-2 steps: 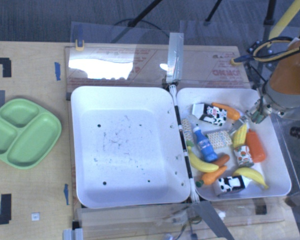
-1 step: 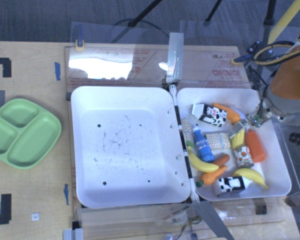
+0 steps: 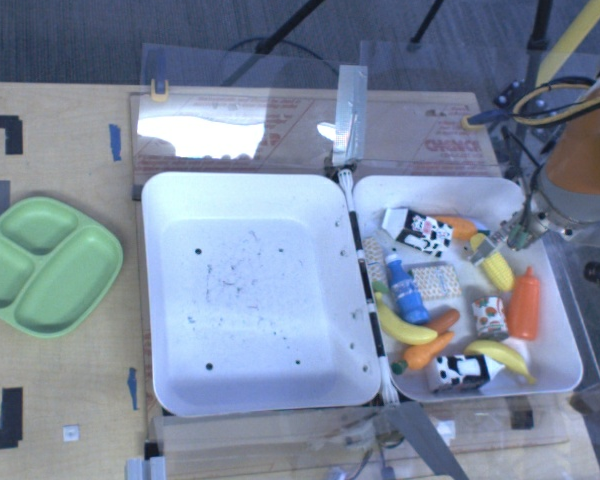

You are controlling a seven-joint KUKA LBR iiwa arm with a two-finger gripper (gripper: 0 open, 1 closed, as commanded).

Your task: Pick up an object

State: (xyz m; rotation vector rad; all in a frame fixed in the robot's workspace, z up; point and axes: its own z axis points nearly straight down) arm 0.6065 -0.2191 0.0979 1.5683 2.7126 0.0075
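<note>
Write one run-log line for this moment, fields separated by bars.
arm: over right white bin | gripper: above small yellow banana-shaped toy | grasp: none seen | orange plastic bottle: lying nearby

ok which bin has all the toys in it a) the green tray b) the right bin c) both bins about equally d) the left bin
b, the right bin holds the bananas, the blue bottle, the orange bottle and the rest, while the left bin shows just scuffed white floor.

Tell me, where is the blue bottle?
The blue bottle lies in the right bin, near its left wall, just above a yellow banana.
</note>
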